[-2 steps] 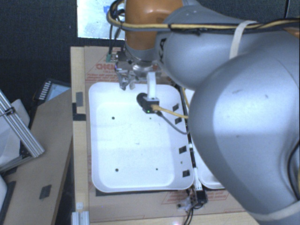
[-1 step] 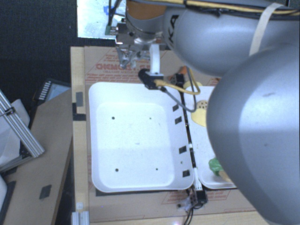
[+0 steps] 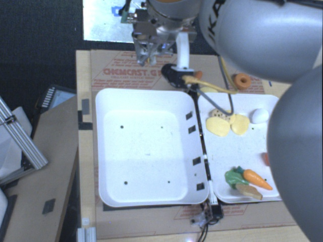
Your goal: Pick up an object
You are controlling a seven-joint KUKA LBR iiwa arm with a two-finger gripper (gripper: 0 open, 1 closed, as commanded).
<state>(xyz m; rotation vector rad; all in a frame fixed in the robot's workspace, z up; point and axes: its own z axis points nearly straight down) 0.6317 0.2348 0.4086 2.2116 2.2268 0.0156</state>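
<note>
Arm comes in from the right and fills the top and right of frame; its grey bulk covers the right bin's far-right side. Gripper hangs past the bins' back edge, over the cardboard sheet, above the left bin's back rim, nothing between the jaws. Can't tell if the jaws are released or clenched, too blurred. Left bin: bare white floor, lots of open room inside. Right bin holds everything: two pale yellow pieces touching side by side near the back, a white ball just right of them, a small dotted piece at their back-left edge. Near the front rim: green piece, carrot and a tan piece bunched together, touching. A red bit shows at the arm's edge. Orange ring sits outside the bins on the cardboard, behind the right bin. Black clips run down the seam between the bins. Cables drape over the right bin's back-left corner.
</note>
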